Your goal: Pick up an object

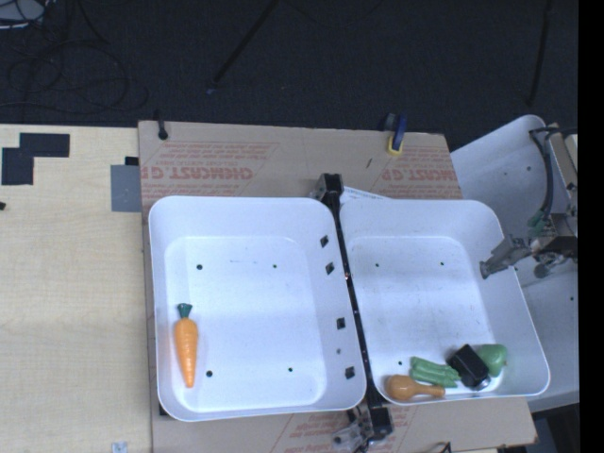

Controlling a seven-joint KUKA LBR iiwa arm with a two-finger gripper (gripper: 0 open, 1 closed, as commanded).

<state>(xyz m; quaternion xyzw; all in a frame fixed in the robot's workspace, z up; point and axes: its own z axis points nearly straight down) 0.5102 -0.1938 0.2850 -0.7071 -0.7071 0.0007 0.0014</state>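
Nearest the camera, a dark clamp-like fitting (363, 429) is sitting at the near end of the divider between the bins, partly cut off by the bottom edge and hard to identify. Just beyond it, in the near right corner of the right bin (514, 295), four objects are lying clustered: an orange gourd-shaped piece (412, 388), a green pod-like piece (434, 372) touching it, a black block (469, 365) overlapping the pod's right end, and a green rounded piece (492, 356) partly hidden behind the block. In the left bin (156, 281), a toy carrot (186, 345) is lying alone near the left wall, green top pointing far.

Farther back and to the right, the gripper (491, 266) is reaching over the right bin's right rim, well apart from the cluster. Its fingers are small and dark against the bin; whether they are apart or together cannot be told, and nothing is showing between them. The arm behind it is running off the right edge. A cardboard sheet (283, 163) is lying under both bins, with a blue-and-yellow clip (395, 133) at its far edge.
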